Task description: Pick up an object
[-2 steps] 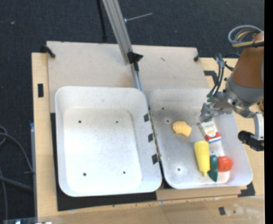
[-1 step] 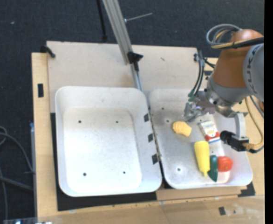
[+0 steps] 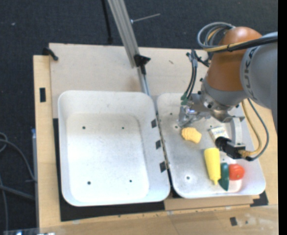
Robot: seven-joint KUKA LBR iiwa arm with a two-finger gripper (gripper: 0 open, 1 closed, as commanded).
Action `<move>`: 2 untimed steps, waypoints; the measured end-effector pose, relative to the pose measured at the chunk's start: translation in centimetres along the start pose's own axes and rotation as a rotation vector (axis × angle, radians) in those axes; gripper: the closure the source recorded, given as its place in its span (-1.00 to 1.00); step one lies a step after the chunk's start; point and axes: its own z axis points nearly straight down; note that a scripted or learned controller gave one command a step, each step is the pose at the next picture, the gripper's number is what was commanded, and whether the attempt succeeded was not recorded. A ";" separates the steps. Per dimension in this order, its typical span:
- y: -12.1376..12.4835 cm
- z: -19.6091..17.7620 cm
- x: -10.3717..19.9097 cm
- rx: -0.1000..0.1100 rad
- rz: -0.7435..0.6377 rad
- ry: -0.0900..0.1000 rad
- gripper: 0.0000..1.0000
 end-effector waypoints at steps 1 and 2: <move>-1.0 0.6 5.5 0.003 0.001 -0.001 1.00; -1.3 -0.7 11.1 0.001 0.000 0.001 1.00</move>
